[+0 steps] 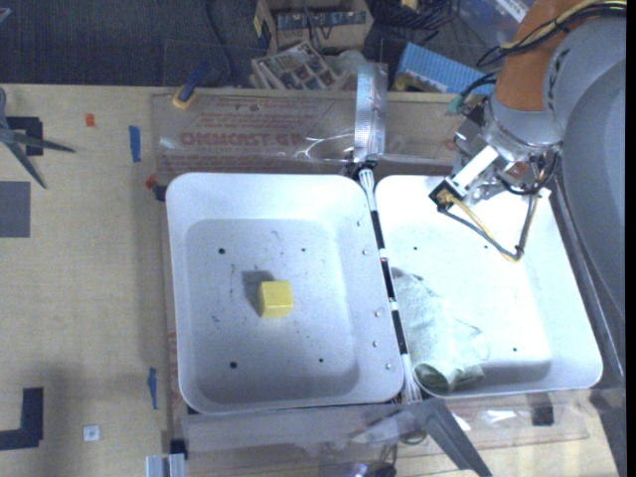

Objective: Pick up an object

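A small yellow block (276, 298) lies near the middle of the left bin (199, 207). A rolled white cloth (440, 334) with a greenish open end lies along the near left side of the right bin (556, 306). My gripper (503, 171) hangs over the far right part of the right bin, well away from both the cloth and the block. Nothing shows in its grasp.
The two bins meet at a raised divider rim (383, 266). A clear plastic sheet (268, 137) lies on the bench behind the bins. The grey arm (586, 87) fills the upper right. A yellow cable (512, 237) loops down over the right bin.
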`<state>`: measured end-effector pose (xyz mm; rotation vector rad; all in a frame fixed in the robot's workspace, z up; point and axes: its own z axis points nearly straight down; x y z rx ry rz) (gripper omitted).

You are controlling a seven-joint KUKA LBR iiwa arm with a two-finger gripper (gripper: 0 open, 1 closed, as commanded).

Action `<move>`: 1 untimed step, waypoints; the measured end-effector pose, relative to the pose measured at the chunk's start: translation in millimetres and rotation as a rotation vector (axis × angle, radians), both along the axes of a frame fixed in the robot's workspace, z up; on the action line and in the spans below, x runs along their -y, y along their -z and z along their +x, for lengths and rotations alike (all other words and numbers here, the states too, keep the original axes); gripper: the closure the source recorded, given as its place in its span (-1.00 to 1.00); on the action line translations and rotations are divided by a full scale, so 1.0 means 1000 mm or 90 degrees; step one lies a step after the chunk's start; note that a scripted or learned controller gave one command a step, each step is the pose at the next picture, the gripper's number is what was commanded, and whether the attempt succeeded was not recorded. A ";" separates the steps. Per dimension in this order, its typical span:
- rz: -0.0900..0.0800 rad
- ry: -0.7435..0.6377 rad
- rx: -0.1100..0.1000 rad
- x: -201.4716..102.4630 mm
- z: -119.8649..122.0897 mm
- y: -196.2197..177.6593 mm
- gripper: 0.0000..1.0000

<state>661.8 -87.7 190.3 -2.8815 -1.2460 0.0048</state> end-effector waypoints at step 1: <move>-0.001 0.055 0.002 -0.013 -0.009 -0.054 1.00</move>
